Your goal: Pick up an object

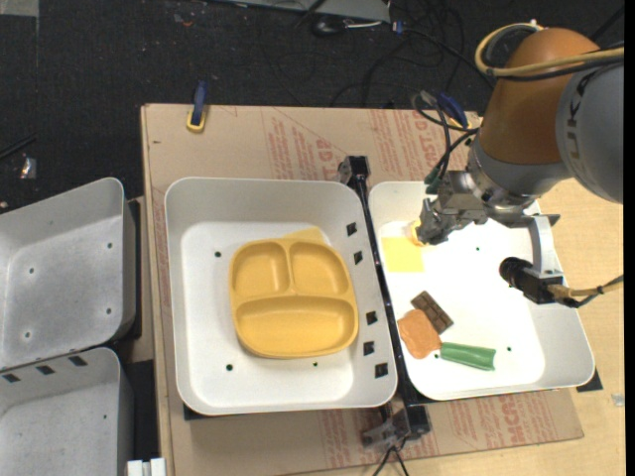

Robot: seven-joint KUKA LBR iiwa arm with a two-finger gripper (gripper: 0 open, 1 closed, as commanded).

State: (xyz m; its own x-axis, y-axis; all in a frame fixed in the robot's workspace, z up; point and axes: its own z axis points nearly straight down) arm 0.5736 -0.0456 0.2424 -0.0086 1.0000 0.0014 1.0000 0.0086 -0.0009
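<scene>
Yellow is what your tool (pixel 429 228) hangs over in the camera view: a flat yellow piece (pixel 403 255) lying near the left wall of the right bin (pixel 571 360), just below and beside the tool tip. You cannot tell whether the tool is spread or pressed together, since the wrist hides it from above. Nothing shows between its tips, so treat the pick as not yet made.

3 more candidates sit together lower in that bin: a brown block (pixel 433 311), an orange piece (pixel 419 334) touching it, and a green stick (pixel 467 355) just beside them. The left bin (pixel 189 266) carries a yellow divided tray (pixel 294 299), lying flat and well apart from the tool.

Both bins rest on a cardboard-covered tabletop (pixel 268 132), with dark floor and loose cables (pixel 417 28) beyond.
</scene>
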